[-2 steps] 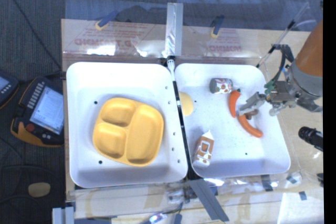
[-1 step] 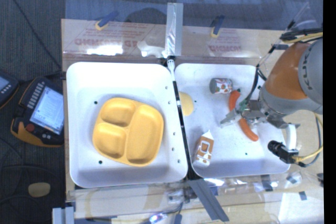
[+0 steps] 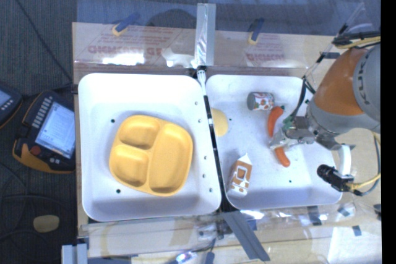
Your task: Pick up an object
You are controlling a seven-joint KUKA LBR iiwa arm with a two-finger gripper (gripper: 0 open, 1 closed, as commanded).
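In the right bin [image 3: 260,195] lie a small can [image 3: 260,101] on its side, an orange carrot [image 3: 273,120], a second small orange piece [image 3: 283,157], a little carton [image 3: 241,174] and a pale yellow disc [image 3: 218,122] by the left wall. My gripper [image 3: 289,136] hangs low over the right part of this bin, between the carrot and the small orange piece. Nothing shows between its fingers.
The left bin [image 3: 99,195] holds a yellow divided tray [image 3: 151,154]. A metal divider strip [image 3: 209,120] runs between the two bins. The arm's orange band [image 3: 337,86] and grey body cover the right bin's right edge. A handheld pendant [image 3: 46,130] lies left of the bench.
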